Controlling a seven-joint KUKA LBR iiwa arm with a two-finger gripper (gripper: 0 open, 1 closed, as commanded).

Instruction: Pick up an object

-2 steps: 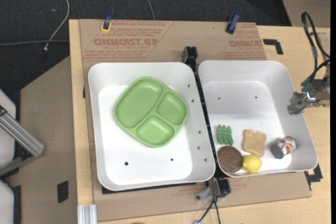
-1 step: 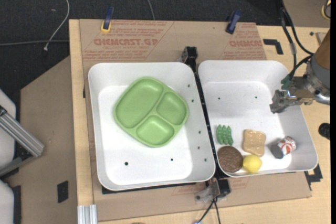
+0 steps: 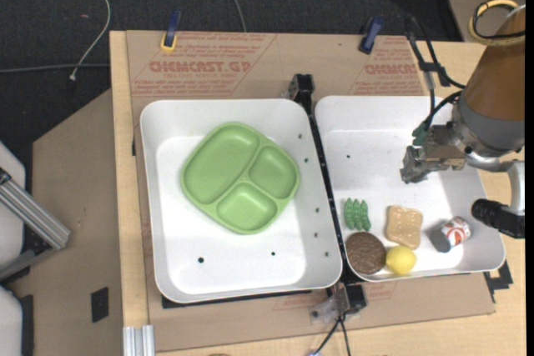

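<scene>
My gripper (image 3: 415, 168) hangs over the right bin (image 3: 367, 129), above its middle right part, with nothing visible between its fingers. Along that bin's front edge lie a small green ridged piece (image 3: 357, 214), a tan cracker-like square (image 3: 404, 224), a brown round disc (image 3: 365, 253), a yellow lemon (image 3: 401, 260) and a small red, white and grey can (image 3: 450, 233). All of them lie below the gripper in the view, apart from it. The tan square is the nearest to the gripper.
The left bin (image 3: 167, 204) holds a green three-compartment plate (image 3: 240, 177). A black clamp (image 3: 301, 87) sits at the back where the two bins meet. Blue clips (image 3: 172, 28) (image 3: 371, 35) hold the cardboard at the bench's back edge.
</scene>
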